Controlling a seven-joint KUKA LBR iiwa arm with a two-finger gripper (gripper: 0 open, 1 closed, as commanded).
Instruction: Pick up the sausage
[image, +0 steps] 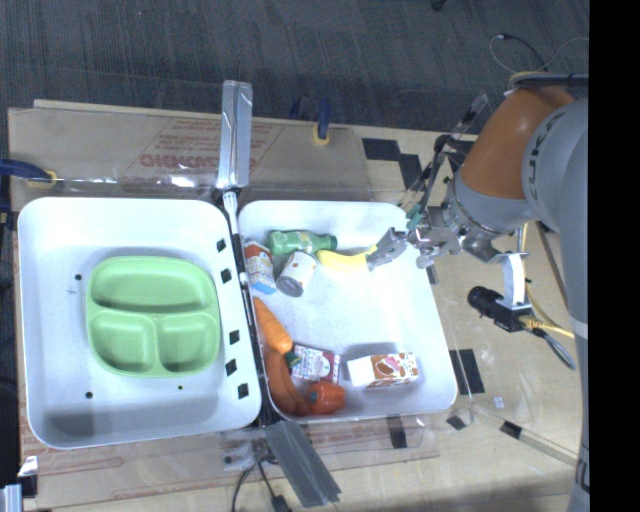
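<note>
you'll find the long orange-brown sausage (283, 385) lying along the left wall of the right-hand shallow white bin (425, 310), toward seven o'clock in that bin, its lower end curling under a red tomato-like piece (322, 397). at the sausage's twelve o'clock sits an orange carrot (270, 325). a small red-and-white carton (381, 369) and a smaller printed packet (313, 363) lie just beside it at three o'clock. up at the bin's twelve o'clock you see a green bottle (298, 241), a grey can (293, 274) and a yellow banana (347, 259). the grey two-finger gripper (383, 250) hovers at the banana's right tip, well apart from the sausage; you cannot tell how wide it stands. the left-hand white bin (40, 300) holds a green compartment tray (154, 315).
</note>
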